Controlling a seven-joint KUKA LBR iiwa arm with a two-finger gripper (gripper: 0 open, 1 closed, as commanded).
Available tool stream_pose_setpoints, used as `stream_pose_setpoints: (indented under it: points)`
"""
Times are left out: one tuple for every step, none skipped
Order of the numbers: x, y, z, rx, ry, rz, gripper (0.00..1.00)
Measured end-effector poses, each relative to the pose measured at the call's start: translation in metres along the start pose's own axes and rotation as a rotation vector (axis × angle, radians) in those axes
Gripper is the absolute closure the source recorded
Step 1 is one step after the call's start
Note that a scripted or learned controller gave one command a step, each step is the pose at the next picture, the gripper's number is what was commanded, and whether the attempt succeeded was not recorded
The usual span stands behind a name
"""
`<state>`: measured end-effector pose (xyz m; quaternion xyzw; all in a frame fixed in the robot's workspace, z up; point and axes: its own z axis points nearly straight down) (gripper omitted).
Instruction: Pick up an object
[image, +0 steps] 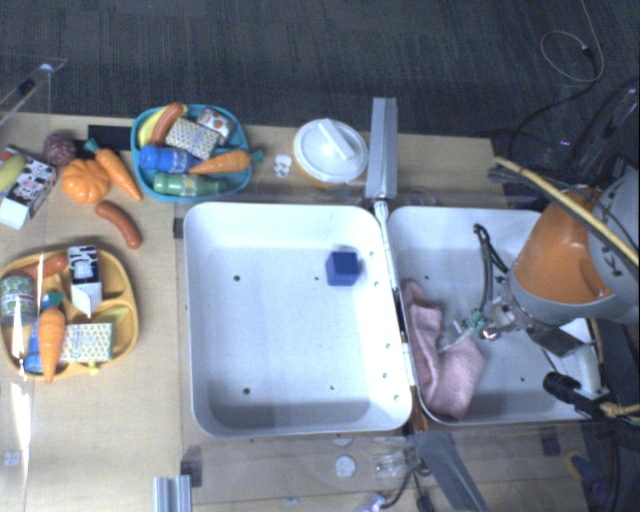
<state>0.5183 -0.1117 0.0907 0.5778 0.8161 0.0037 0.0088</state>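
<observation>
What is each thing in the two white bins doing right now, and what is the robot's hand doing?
Blue block: resting alone on the left bin floor, near its upper right corner.
Pink cloth: crumpled, lying along the left wall of the right bin.
Gripper: low over the right bin, right at the cloth's edge; whether it grips the cloth is unclear.
</observation>
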Motion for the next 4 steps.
stream_pose_setpoints:
  points:
    - [-0.001,0.003,-0.012,-0.008,-0.004,0.001,1.00]
    - [0.006,0.114,-0.094,0.009,0.010,-0.339,1.00]
    - [-0.052,0.091,-0.103,0.011,0.009,-0.277,1.00]
    - [0.017,0.155,-0.093,0.006,0.011,-0.662,1.00]
